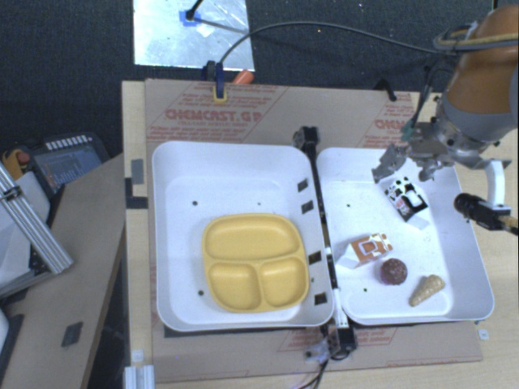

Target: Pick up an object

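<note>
tool (403,162) at upper right of frame, over right bin (470,258) | its state could not be told | black-white object (405,198) just below it | brown ball (394,271) lower right

a robotics lab: white bins (243,156) on a cardboard-covered bench (268,104), loose cables (324,29).

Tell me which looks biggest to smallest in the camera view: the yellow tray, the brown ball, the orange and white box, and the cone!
1. Yellow tray, by far the biggest.
2. Orange and white box.
3. Cone and brown ball look too alike to rank.
</note>
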Motion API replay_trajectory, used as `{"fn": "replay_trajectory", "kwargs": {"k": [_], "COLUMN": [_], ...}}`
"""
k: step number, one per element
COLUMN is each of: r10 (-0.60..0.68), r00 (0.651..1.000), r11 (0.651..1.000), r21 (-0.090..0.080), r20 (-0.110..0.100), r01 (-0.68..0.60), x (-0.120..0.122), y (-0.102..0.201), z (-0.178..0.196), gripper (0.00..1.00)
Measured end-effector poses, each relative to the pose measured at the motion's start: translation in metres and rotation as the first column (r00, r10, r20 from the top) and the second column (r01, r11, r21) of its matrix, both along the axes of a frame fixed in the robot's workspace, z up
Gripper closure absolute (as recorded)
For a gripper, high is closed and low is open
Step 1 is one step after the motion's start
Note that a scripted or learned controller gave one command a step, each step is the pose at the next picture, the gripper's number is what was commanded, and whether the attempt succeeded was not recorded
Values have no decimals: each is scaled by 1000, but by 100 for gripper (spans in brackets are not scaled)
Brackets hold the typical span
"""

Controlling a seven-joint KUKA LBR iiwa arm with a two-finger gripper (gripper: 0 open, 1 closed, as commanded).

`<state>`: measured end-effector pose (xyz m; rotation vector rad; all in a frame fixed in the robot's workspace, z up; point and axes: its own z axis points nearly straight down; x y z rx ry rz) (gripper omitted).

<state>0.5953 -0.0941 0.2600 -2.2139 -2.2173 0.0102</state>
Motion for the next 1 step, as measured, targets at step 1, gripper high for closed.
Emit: {"fn": "replay_trajectory", "kwargs": {"k": [1], "r10": [2], "r00": [1000], "r11": [1000], "r21": [-1], "r20": [12], "r01": [-2], "x": [2], "y": [0], "z": [7], "gripper": [0]}}
